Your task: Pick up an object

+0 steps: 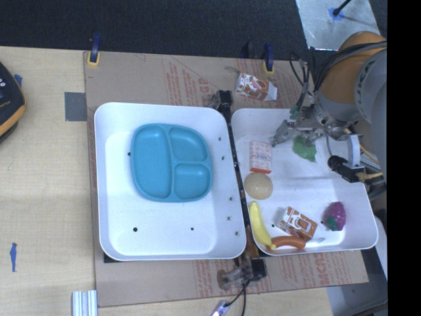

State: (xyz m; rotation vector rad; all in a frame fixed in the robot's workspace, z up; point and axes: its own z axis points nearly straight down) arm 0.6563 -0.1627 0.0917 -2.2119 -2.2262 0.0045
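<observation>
Pale wood counter (pixel 46 196) fills your view, with a brown cardboard sheet (pixel 164 78) clamped on it and two shallow white bins on that sheet. Your left bin (pixel 115 242) carries a blue divided plate (pixel 172 162) at its centre. Your right bin (pixel 355 239) holds the loose things.

Look to three o'clock for the arm (pixel 368 84): it enters from the right edge, its orange band bulging at about two o'clock, and bends down over the upper part of the right bin. The jaws (pixel 299 131) hang at the bin's twelve o'clock region, right above a green object (pixel 305 150). You can see thin metal fingers splayed to either side, but whether they are wide or narrow, or touching the green piece, cannot be told from this slant.

In that bin, a small red-and-white packet (pixel 260 157) lies at about nine o'clock, with a round tan ball (pixel 258 185) just below it. A banana (pixel 258 226) runs along the seven o'clock wall, an orange sausage-shaped piece (pixel 288 243) rests at six o'clock, a brown-and-white carton (pixel 297 222) sits just above that, and a purple lump (pixel 335 216) lies at four o'clock.

Another packet (pixel 255 87) rests on the cardboard beyond the bins. Much of the arm is cut off by the frame, and cables clutter the wrist, hiding its details.
</observation>
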